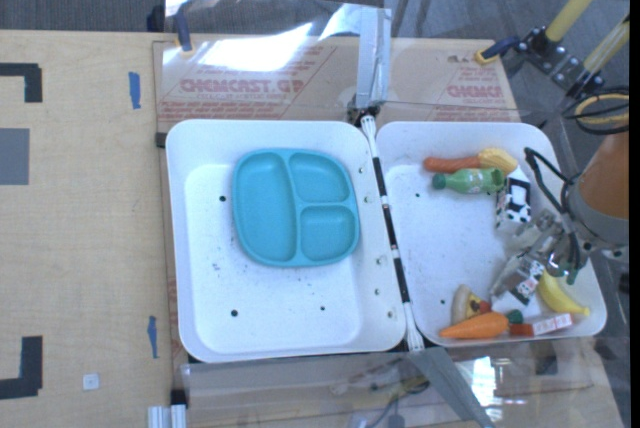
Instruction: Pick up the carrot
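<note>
An orange carrot (478, 325) lies along the front edge of the right bin (440, 246), with a red-and-white bar (545, 324) just to its right. A second slim orange-red vegetable (455, 163) lies at the back of that bin. My gripper (524, 266) hangs low over the bin's right side, above and slightly right of the front carrot and close to a yellow banana (560, 296). Nothing can be made out in its grasp.
A green bottle (468, 180), a yellow piece (497, 159) and a black-and-white carton (516, 199) crowd the right bin's back right. A tan piece (463, 301) sits by the carrot. The left bin (200, 256) holds a teal divided plate (296, 206).
</note>
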Robot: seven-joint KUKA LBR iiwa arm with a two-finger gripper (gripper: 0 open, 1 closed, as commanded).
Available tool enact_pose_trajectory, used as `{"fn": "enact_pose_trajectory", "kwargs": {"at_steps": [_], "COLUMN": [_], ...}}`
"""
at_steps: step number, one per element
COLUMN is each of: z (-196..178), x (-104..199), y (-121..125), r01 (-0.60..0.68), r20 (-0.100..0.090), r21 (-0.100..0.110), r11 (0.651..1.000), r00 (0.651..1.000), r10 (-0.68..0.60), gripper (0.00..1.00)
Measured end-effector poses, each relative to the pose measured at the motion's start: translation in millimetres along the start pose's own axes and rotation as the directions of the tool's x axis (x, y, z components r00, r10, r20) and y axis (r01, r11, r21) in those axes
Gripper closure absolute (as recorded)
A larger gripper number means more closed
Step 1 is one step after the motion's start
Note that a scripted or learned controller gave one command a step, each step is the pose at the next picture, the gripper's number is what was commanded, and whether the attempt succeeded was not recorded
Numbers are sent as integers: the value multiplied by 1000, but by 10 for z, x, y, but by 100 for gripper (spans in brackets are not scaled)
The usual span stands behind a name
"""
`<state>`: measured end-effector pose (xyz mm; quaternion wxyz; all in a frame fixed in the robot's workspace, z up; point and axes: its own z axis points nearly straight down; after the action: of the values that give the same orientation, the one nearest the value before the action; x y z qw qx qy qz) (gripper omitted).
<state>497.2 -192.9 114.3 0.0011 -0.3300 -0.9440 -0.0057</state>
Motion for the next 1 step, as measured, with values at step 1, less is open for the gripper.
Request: {"fn": "enact_pose_trajectory", "kwargs": {"at_steps": [1], "z": [222], "x": [120], "y": [22], "r01": [-344], "r20": [-12], "r21": [-14], "r11": [939], "r00": [939], "r10": [344], "gripper": [0]}}
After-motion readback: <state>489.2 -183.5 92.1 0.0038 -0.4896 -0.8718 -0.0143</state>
